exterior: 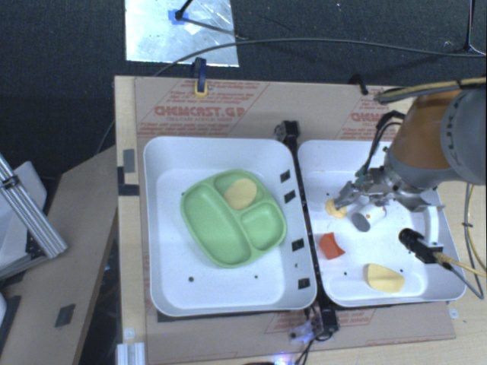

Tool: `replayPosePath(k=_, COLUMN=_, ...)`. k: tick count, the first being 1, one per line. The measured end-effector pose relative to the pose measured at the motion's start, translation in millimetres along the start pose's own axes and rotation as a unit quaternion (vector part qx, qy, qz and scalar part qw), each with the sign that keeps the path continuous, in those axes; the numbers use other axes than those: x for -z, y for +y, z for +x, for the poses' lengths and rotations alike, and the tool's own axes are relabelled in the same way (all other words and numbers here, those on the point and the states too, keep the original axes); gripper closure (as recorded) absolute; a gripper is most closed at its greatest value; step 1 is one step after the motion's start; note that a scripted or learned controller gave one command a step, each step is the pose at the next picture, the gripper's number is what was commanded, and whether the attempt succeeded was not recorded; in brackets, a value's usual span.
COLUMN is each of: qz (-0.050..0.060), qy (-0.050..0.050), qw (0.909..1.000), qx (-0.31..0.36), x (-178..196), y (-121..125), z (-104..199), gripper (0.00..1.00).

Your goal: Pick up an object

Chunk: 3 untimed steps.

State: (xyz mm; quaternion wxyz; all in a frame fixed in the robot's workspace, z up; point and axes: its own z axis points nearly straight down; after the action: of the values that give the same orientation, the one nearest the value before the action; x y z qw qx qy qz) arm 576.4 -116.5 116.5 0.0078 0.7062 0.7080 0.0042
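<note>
A: Two white bins side by side. In the left bin [160, 226] sits a green divided plate [228, 223], rounded, with three compartments; a pale yellow piece [241, 194] lies in its far compartment.

B: And the open room there?

A: Bare white floor all round the plate, widest along the near wall.

B: Any writing?

A: Red print on the board [228, 101] under the bins reads CHEMCAST GP at the far left; more red print at the far right is partly hidden.

B: Now the right bin [335, 291].

A: A small red piece [330, 245] sits near the divider. Far of it, a yellow-orange piece [335, 208] lies just beside the gripper [356, 200]. A pale yellow wedge [384, 278] rests close to the near wall, apart from the rest.

B: The gripper's grip?

A: Cannot tell; it is low over the bin's middle, the grey arm [434, 139] behind it at the right.
</note>
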Motion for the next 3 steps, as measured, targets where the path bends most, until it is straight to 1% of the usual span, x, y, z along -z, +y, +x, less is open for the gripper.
replayPosePath(k=1, qz=0.006, qy=0.002, qw=1.0000, qx=0.000, x=-31.0, y=2.1, z=0.6, gripper=0.00)
replayPosePath(k=2, qz=0.006, qy=0.002, qw=1.0000, qx=-0.001, x=-20.8, y=1.3, z=0.2, gripper=1.00)
replayPosePath(k=3, qz=0.006, qy=0.002, qw=1.0000, qx=-0.002, x=24.5, y=5.8, z=-6.2, gripper=1.00)
